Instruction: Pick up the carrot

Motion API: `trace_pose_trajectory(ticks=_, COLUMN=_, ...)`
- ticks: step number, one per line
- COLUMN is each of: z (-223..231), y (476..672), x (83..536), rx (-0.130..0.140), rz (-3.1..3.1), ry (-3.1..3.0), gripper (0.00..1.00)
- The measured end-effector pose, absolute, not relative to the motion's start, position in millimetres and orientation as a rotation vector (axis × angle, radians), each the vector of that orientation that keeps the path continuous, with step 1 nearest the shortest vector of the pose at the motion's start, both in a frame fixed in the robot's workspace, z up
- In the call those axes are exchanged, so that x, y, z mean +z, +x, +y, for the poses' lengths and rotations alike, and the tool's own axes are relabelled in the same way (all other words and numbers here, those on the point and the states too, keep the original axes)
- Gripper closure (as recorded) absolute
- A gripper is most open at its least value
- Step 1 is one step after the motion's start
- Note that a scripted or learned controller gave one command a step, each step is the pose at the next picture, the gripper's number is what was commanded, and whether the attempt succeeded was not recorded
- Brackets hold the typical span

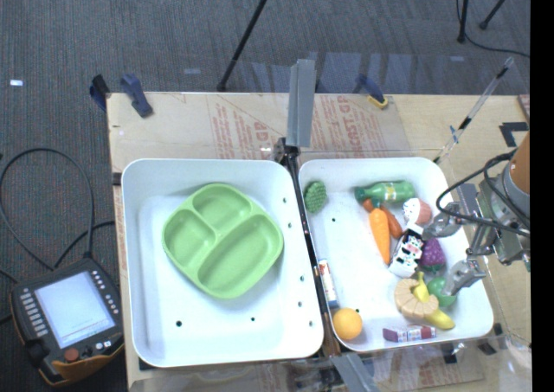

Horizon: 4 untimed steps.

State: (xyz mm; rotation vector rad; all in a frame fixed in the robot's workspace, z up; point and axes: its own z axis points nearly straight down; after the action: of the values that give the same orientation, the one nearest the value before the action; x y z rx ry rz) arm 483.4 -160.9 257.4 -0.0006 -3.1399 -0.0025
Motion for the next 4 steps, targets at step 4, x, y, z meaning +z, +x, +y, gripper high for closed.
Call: trace_pose_trajectory(ticks=4, z=-127.6, y=575.9, x=87.6, rx=-0.003, rz=-2.936, ry=1.123, gripper=0.00)
